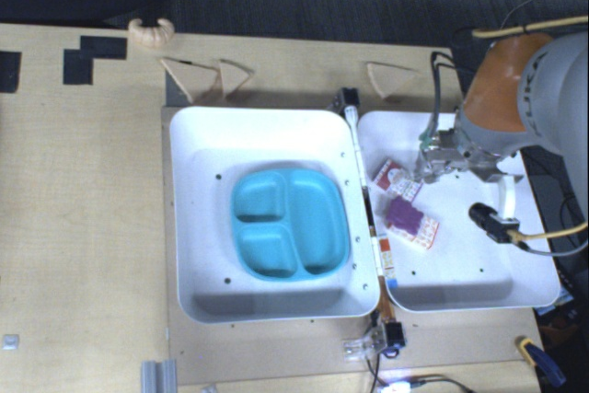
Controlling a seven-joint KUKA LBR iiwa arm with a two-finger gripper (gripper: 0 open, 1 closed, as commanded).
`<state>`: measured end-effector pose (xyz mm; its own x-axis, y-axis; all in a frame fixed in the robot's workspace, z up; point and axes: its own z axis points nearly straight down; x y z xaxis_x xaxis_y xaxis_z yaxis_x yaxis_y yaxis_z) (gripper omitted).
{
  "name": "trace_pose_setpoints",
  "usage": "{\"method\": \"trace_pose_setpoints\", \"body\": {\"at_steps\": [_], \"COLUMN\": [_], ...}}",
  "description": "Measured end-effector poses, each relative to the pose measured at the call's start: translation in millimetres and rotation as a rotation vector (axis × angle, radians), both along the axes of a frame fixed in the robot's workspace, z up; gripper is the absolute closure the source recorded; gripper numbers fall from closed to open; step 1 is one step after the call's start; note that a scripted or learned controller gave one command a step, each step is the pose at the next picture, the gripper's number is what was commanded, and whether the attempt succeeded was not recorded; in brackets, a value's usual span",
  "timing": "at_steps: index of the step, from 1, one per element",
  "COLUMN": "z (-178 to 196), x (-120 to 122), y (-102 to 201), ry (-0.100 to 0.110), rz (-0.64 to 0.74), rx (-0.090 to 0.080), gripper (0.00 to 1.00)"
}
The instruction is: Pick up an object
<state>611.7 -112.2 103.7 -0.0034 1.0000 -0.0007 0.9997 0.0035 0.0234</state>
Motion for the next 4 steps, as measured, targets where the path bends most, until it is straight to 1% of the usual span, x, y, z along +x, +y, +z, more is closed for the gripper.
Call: {"method": "trace_pose_setpoints", "body": {"at_steps": [1,2,3,4], "z": [46.4,45.7,-3.7,-13.2], "x": [58.4,58.2,-22.1,-88.1], "y": [-65.0,-64.2,-27.4,-7.1], "ry": [0.016,0.018,0.018,0.004], "rz": [-0.001,0.0,-0.001,-0.002], "rx": [-0.001,-0.001,0.001,-0.002], "gripper": [1.0,0.0,0.0,0.0]}}
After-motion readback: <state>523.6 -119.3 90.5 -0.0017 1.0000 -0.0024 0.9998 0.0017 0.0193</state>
